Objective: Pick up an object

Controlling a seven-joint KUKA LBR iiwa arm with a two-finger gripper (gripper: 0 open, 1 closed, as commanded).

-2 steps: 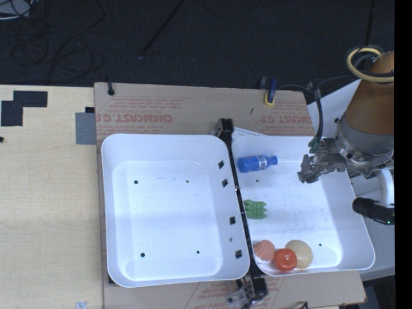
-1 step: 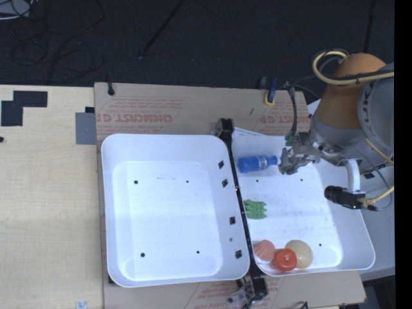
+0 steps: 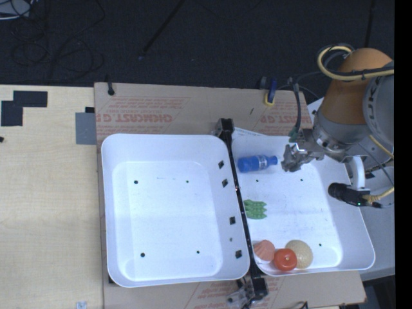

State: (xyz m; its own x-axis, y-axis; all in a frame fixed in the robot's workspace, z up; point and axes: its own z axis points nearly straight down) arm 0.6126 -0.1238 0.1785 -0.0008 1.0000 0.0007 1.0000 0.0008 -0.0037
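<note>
In the right bin (image 3: 335, 240) a blue bottle (image 3: 256, 163) with a white cap lies on its side near the back left. A green leafy piece (image 3: 255, 209) lies by the left wall. At the front sit a pink-orange round piece (image 3: 263, 250), a red tomato-like ball (image 3: 284, 259) and a beige round piece (image 3: 300, 252), packed together. My gripper (image 3: 293, 158) hangs over the bin's back part, just right of the bottle's cap. Nothing shows between its fingers.
The left bin (image 3: 129, 172) stands beside the right one, parted by a black clamp strip (image 3: 235, 205). Both rest on a cardboard sheet (image 3: 161, 105). The arm's orange band (image 3: 354, 82) and cables rise at the right. A black connector (image 3: 347, 194) hangs over the right bin's right wall.
</note>
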